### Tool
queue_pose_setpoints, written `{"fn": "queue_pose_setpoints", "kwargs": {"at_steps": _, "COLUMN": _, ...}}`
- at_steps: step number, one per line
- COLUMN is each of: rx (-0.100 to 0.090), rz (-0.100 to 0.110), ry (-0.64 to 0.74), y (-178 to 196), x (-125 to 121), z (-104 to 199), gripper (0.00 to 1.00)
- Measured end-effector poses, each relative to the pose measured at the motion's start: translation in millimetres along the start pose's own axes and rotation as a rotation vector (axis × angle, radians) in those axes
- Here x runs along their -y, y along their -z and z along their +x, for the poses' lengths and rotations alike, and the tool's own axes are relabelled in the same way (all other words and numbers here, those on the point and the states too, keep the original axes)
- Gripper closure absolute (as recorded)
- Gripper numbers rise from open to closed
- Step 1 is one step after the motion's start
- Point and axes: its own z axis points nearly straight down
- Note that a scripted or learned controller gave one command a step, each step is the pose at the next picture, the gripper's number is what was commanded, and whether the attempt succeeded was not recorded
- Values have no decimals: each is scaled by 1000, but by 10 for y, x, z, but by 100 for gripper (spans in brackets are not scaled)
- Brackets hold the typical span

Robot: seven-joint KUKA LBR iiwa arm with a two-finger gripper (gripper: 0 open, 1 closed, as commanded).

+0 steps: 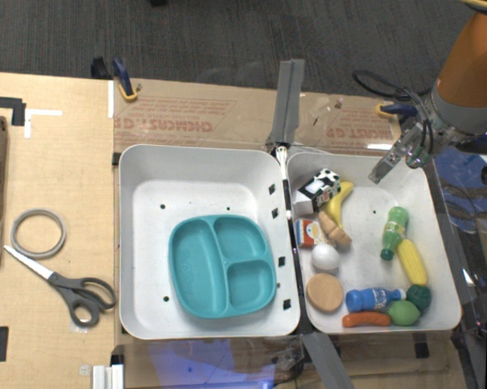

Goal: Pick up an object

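**Toy food lying in the right bin, gripper hovering over its far edge**

The things to pick are lying loose in the right bin point(432, 315): a yellow banana point(337, 203) beside a black-and-white cow-patterned toy point(320, 185) near the bin's far left corner, a small red-and-white carton point(307, 232), a tan wooden piece point(334, 231), a white egg point(325, 257) and a round tan disc point(325, 292) along the left wall. A green bottle point(393, 231) and a yellow corn cob point(411, 261) are lying toward the right wall. Along the near edge, a blue bottle point(373, 298), an orange-red carrot point(366, 319) and two green pieces point(413, 306) are crowding together.

The gripper point(387, 168) is hanging over the bin's far edge, tilted, with nothing between its fingers; whether they are spread or pressed together is too blurred to tell.

The left bin point(147, 193) is carrying a teal divided plate point(223, 265). On the worktop's left side, scissors point(66, 286) and a tape roll point(38, 232) are lying near each other.
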Motion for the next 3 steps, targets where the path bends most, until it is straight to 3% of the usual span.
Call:
{"fn": "queue_pose_setpoints", "kwargs": {"at_steps": 1, "rx": -1, "rz": 1, "ry": 0, "y": -7, "x": 3, "z": 1, "gripper": 0}}
{"fn": "queue_pose_setpoints", "kwargs": {"at_steps": 2, "rx": -2, "rz": 2, "ry": -59, "y": -1390, "x": 621, "z": -81, "gripper": 0}}
{"fn": "queue_pose_setpoints", "kwargs": {"at_steps": 3, "rx": -7, "rz": -21, "ry": -106, "y": -1580, "x": 978, "z": -105, "gripper": 0}}
